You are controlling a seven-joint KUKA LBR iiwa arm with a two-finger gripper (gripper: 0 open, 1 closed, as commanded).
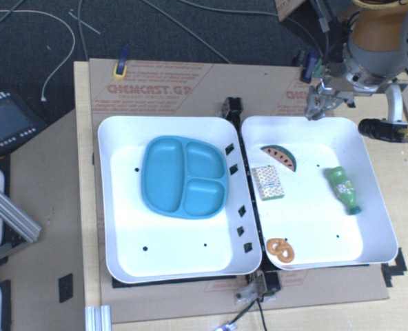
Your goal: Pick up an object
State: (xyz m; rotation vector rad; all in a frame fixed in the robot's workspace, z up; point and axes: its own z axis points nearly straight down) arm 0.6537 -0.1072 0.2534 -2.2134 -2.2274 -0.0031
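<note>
One pretzel (280,251), nearest the camera, well below the claw (317,110). One patterned packet (267,183), one green bottle (344,189), one watermelon slice (280,157): right bin (369,247), apart, unobstructed. One blue divided plate (184,177): left bin (121,254), to the claw's left. Claw hangs over right bin's far rim, holding nothing; finger spread: cannot tell. Arm (378,26) enters top right.

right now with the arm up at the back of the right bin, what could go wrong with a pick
The pretzel sits tight against the right bin's front wall, so a descent there might strike the rim. The green bottle lies on its side and could roll away. The gripper hovers at the back rim, far from every object.
</note>
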